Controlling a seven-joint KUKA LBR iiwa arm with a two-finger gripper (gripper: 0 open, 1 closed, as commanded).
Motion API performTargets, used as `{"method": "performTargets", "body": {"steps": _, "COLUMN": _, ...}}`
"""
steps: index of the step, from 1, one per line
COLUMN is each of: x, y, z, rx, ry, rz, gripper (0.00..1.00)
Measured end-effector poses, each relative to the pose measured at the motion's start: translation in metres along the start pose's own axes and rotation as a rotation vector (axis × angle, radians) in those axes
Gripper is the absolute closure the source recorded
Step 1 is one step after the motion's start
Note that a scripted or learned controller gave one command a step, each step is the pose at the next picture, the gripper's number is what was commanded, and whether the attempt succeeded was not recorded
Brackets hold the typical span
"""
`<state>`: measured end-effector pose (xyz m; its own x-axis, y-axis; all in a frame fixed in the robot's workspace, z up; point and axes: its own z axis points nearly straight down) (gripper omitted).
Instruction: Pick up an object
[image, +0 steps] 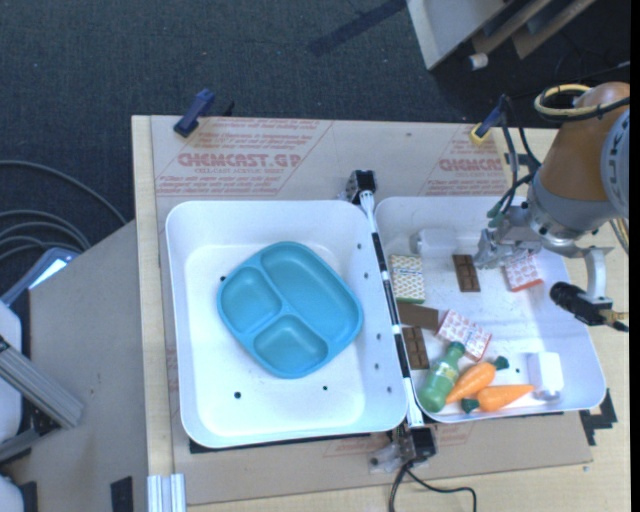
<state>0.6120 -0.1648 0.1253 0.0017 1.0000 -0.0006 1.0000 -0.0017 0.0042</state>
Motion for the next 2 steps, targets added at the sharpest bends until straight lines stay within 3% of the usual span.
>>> {"method": "performTargets", "body": {"steps": 1, "x": 0.0, "y": 0.0, "z": 0.0, "rx": 0.0, "ry": 0.0, "rz": 0.0, "gripper": 0.0}}
{"method": "performTargets", "body": {"steps": 2, "x": 0.035, "y": -0.006, "z": 0.041, "rx": 0.007, "ry": 0.002, "rz": -0.002, "gripper": 0.0}}
